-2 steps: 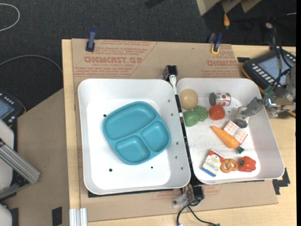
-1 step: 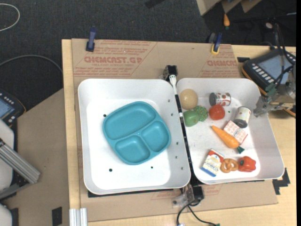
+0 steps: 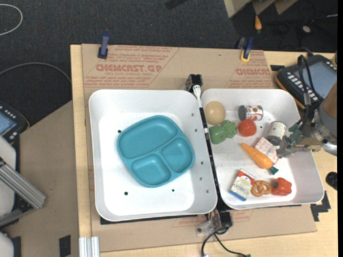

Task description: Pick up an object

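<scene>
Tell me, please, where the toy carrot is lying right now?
The toy carrot lies in the right bin, mid-bin, below the tomato and above the pretzel.

Right bin (image 3: 300, 189): scattered toy foods. A beige ball (image 3: 215, 112) lies at upper left, a green broccoli (image 3: 222, 131) just below it, a red tomato (image 3: 247, 127) beside a small can (image 3: 252, 112), an orange carrot (image 3: 257, 156) at centre, lying diagonally, and a pretzel (image 3: 261, 187) and red pepper (image 3: 282, 186) near the front rim.

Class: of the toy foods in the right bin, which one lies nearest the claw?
The orange carrot: its tip lies just below-left of the claw; the tomato and red pepper sit farther off.
</scene>
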`<state>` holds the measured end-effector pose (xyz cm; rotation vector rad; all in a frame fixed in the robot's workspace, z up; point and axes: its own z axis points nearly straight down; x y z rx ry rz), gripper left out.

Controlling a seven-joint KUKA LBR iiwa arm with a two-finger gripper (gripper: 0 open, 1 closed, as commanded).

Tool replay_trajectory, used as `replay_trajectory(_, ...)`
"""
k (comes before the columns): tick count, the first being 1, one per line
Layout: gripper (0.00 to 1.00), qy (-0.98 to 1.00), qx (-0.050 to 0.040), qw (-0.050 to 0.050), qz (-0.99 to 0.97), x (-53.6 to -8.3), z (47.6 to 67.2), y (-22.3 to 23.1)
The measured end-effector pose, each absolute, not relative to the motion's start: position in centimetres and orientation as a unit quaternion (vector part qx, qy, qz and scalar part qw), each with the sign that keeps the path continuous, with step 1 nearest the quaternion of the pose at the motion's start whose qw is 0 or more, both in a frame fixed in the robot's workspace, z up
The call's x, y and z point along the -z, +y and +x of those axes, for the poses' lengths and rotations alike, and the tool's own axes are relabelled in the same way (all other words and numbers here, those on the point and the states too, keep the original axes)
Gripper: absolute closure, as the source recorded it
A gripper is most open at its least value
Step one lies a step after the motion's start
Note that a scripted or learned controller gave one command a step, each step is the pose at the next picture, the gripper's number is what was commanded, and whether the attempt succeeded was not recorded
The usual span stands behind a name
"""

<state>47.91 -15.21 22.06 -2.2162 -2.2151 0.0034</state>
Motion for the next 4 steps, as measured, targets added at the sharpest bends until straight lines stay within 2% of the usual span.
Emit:
replay_trajectory(1, 1.00, -0.710, 0.0015, 0.001, -0.704, -24.2, 48.0, -6.3)
replay_trajectory(2, 1.00, -0.705, -0.0023, 0.003, -0.709, -18.1, 47.8, -10.4)
replay_trajectory(3, 1.00, -0.709, 0.0020, -0.001, -0.705, -21.9, 48.0, -3.5)
replay_trajectory(4, 1.00, -0.705, -0.0036, 0.002, -0.709, -12.8, 50.2, -10.9)
